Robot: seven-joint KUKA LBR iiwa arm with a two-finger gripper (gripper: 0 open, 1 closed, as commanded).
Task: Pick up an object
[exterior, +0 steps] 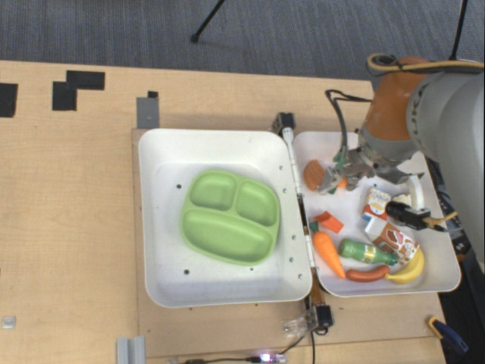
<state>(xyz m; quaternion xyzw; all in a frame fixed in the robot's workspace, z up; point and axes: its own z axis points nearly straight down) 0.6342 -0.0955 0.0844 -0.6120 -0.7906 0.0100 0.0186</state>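
Observation:
The right bin [447, 279] holds several toy foods. A brown rounded piece [313, 174] lies at its upper left. Below it are a small red-orange block [329, 222], an orange carrot [328, 253], a green bottle [364, 251], a red sausage [366, 274] and a yellow banana [410, 268]. A white carton [376, 206] and a brown box [396, 240] sit mid-right. My gripper [338, 175] is low in the bin's upper part, right beside the brown piece, with a small orange bit at its tip. The wrist hides its underside.
The left bin [155, 203] carries a green divided plate [230, 216]. A metal divider rail [299, 203] runs between the bins. A black cable [339, 112] loops above the right bin. The arm body [443, 120] covers the bin's upper right corner.

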